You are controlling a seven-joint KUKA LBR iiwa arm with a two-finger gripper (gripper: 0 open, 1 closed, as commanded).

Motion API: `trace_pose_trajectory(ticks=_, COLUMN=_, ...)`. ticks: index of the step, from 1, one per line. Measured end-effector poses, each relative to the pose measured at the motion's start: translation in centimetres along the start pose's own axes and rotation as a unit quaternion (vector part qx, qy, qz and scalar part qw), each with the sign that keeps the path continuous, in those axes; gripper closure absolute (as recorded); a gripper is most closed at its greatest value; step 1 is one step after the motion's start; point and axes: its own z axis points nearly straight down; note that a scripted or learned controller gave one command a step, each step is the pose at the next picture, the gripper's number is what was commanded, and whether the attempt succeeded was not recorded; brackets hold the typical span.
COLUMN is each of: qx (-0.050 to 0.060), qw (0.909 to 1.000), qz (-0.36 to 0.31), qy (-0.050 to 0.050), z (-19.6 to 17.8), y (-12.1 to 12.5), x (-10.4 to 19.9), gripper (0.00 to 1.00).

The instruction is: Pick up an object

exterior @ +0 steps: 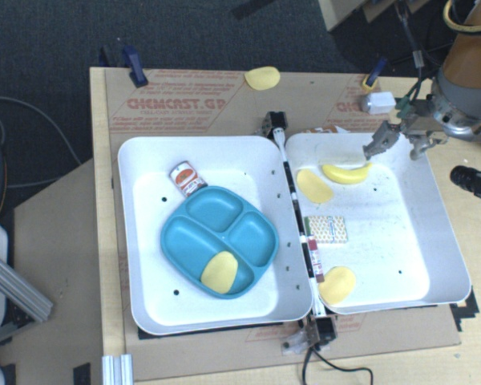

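Note:
My gripper (pixel 398 146) hangs over the far part of the right bin (pixel 433 239), open, with nothing between its fingers. Its left fingertip (pixel 375 149) is just above and to the right of a yellow banana (pixel 345 172) that lies on the bin floor. A flat yellow piece (pixel 313 185) lies left of the banana. Nearer the front are a small patterned packet (pixel 327 229) and a round yellow object (pixel 337 283) at the bin's front left corner.
The left bin (pixel 140 215) holds a blue divided plate (pixel 216 237) with a yellow object (pixel 219 273) in its near compartment, and a small red-and-white packet (pixel 186 178) behind it. Another yellow object (pixel 262 78) lies on the board beyond the bins. A dark ridge (pixel 293 207) separates the bins.

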Motion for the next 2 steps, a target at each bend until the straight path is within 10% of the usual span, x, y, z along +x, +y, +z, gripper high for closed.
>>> trace_pose_trajectory(ticks=1, qx=0.001, qw=1.0, qz=-0.001, qy=0.0, z=13.6, y=4.8, x=-0.5, gripper=0.0)
trace_pose_trajectory(ticks=2, qx=0.0, qw=1.0, qz=-0.001, qy=0.0, z=14.8, y=2.2, x=3.3, gripper=0.0)
